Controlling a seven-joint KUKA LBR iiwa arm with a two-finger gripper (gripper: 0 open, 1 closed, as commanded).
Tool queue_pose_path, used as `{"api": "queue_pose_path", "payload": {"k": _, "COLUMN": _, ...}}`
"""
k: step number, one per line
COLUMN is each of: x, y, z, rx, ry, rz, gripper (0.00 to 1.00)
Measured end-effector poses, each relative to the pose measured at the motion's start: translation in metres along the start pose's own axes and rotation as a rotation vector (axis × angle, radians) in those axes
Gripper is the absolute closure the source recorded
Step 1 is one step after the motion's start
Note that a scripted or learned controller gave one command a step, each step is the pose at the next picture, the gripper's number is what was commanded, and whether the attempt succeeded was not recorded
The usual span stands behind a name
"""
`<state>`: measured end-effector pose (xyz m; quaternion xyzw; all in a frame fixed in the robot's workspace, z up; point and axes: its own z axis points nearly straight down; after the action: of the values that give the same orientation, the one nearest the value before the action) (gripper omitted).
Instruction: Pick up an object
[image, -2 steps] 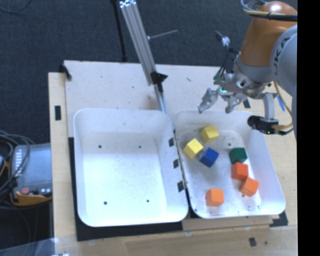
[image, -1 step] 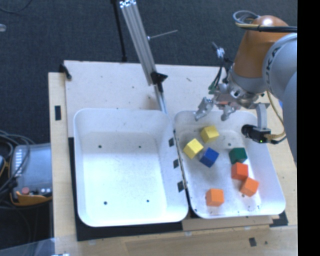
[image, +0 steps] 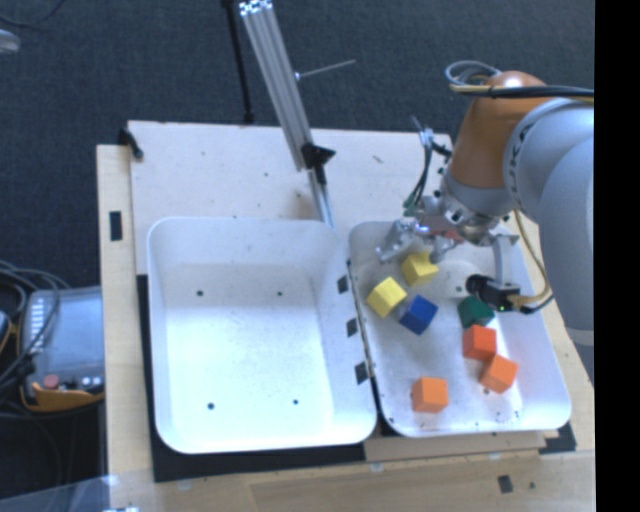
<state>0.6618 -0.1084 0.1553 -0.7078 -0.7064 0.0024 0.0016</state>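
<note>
Camera view: the gripper (image: 428, 240) is hovering over the far end of the right bin (image: 540, 415), fingers spread apart and holding nothing. A yellow cube (image: 420, 267) is lying just beneath it, with the other blocks scattered nearby. Nothing is being lifted yet; descent, closing and raising are remaining.

Aluminium pole (image: 283, 90) leans over the bench (image: 220, 170); grey device (image: 62, 335) left on dark carpet (image: 120, 60)
</note>
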Motion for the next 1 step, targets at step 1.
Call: {"api": "queue_pose_path", "payload": {"k": 1, "x": -0.0019, "y": 0.0053, "z": 0.0279, "rx": -0.022, "ry": -0.003, "rz": 0.004, "gripper": 0.00}}
